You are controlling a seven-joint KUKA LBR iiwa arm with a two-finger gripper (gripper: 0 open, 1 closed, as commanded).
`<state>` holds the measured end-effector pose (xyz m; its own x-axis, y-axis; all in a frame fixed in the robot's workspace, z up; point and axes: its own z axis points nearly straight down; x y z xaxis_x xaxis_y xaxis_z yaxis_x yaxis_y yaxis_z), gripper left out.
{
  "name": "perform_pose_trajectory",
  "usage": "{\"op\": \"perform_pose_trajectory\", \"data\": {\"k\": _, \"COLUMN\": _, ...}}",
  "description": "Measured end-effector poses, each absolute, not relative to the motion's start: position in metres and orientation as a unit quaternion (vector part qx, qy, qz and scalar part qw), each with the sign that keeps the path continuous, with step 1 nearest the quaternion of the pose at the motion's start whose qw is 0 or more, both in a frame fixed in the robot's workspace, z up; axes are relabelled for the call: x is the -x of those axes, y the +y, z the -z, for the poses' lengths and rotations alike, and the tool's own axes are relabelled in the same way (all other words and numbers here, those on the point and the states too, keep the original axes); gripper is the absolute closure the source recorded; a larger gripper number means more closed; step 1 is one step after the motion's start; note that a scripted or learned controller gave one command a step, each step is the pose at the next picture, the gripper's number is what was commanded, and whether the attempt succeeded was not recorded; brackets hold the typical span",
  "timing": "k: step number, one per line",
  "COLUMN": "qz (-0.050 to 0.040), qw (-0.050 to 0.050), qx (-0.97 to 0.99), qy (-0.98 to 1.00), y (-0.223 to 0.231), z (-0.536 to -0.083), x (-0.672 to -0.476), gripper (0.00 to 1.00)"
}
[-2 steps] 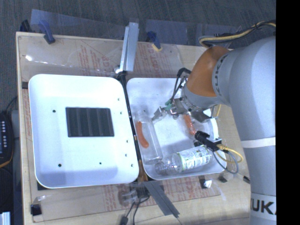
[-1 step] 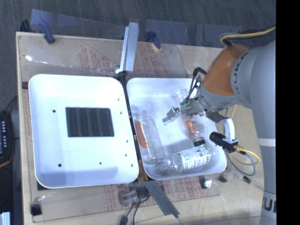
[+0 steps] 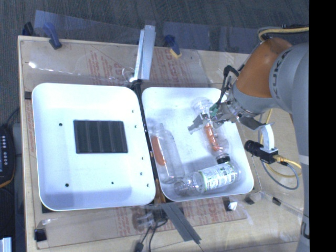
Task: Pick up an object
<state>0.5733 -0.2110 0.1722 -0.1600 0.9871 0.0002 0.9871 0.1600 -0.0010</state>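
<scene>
Three clear plastic bottles lie in the right bin (image 3: 239, 190). The gripper (image 3: 206, 121) hovers over the orange-filled bottle (image 3: 211, 135) (jaw state impossible to tell). Likely light, slick and crushable; mid-body, across its width, looks the best hold.

A robotics laboratory is indicated by a wooden bench (image 3: 63, 62) set on grey carpet (image 3: 157, 4), with two white bins (image 3: 47, 140) fixed at frame centre. Plastic sheeting is held by blue clamps (image 3: 52, 35) at upper left, and cables (image 3: 283, 169) are seen at right beside the industrial arm (image 3: 278, 72).
</scene>
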Motion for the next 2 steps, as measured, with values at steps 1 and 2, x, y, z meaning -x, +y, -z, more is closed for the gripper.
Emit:
{"op": "perform_pose_trajectory", "data": {"k": 1, "qz": -0.0002, "qw": 0.000, "qx": 0.640, "qy": -0.768, "y": -0.210, "z": -0.171, "x": -0.593, "gripper": 0.00}}
{"op": "perform_pose_trajectory", "data": {"k": 2, "qz": -0.0001, "qw": 0.000, "qx": 0.640, "qy": -0.768, "y": -0.211, "z": -0.203, "x": -0.578, "gripper": 0.00}}
